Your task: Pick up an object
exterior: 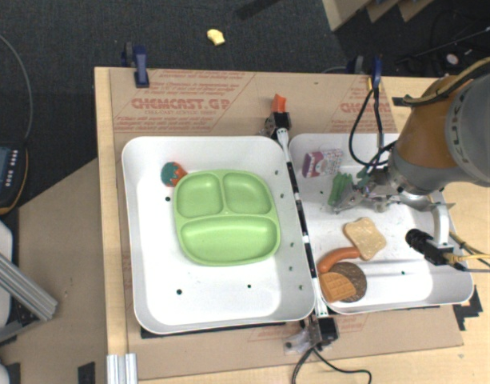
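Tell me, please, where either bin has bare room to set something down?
Left bin: a broad bare strip below the green divided plate, and a narrower one along its left. Right bin: crowded; toast, sausage and cookie cluster centrally, with the pincer above.

A grey robot arm with an orange band above its wrist reaches in from the right, its gripper (363, 189) lowered and pointing left, finger position unclear.
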Controlling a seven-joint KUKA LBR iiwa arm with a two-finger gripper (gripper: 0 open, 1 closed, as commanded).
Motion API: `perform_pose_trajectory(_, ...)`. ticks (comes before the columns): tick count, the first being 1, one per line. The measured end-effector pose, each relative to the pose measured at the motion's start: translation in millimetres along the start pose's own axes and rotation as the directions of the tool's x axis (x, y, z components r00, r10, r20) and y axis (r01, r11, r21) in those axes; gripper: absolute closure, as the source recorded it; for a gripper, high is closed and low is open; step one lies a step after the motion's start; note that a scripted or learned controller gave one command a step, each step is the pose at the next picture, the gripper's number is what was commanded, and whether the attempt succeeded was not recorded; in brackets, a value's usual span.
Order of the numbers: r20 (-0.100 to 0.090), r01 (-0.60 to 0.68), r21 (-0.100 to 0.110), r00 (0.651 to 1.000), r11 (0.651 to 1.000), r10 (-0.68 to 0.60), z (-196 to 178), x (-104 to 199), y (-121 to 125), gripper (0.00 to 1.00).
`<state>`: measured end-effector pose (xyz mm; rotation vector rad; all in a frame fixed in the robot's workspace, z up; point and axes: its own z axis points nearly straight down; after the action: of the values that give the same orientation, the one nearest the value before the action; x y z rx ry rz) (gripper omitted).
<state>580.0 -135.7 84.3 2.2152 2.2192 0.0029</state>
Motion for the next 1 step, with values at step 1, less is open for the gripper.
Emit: perform_pose_trajectory(1,0.000,0.008,0.020,1.000,1.000,-0.008,0.0,21.0,82.8,0.00)
